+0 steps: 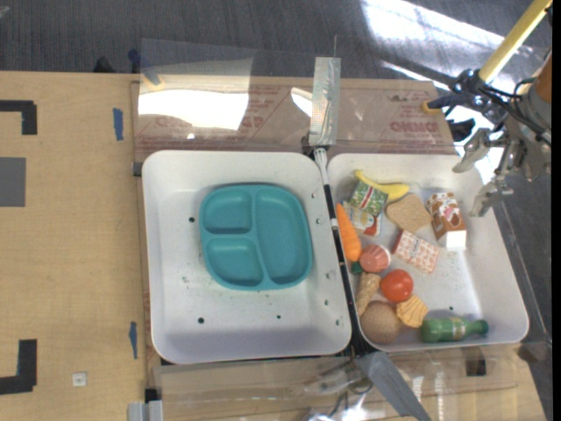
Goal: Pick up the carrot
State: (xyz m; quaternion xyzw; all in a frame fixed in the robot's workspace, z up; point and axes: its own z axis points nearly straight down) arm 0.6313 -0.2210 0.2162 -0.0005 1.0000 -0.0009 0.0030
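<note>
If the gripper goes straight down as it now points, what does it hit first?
Probably the right white bin's rim, or the small red-and-white carton just inside; depth is unclear. The orange carrot lies at the bin's far side.

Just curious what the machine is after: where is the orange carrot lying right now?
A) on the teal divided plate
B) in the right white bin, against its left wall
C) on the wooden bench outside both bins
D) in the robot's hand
B: the orange carrot lies in the right white bin along its left wall, beside the other toy foods.
</note>
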